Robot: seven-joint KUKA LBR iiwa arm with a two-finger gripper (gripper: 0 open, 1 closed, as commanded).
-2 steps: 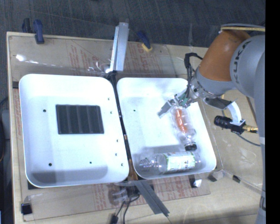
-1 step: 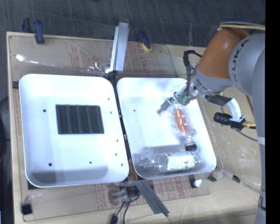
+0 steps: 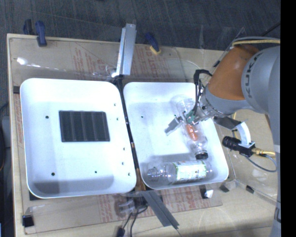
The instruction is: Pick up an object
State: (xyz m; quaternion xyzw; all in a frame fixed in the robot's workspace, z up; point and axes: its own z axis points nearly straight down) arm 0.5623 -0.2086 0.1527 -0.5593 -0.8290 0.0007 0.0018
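While the gripper point(image 3: 180, 121) hangs low in the right bin point(image 3: 143, 98), I cannot tell its state. Just beside it lies a clear bottle point(image 3: 193, 132). It looks light, hard and slippery, so maybe grab its middle.

The arm point(image 3: 259, 68) is a thick, rounded grey casing with a broad orange band point(image 3: 227, 75) above the wrist. A thin black cable point(image 3: 201, 75) loops out from the wrist's edge. Below the band the wrist narrows to a darker grey collar, and the gripper point(image 3: 180, 122) ends in slim metallic grey fingers with small green and dark fittings at their base.
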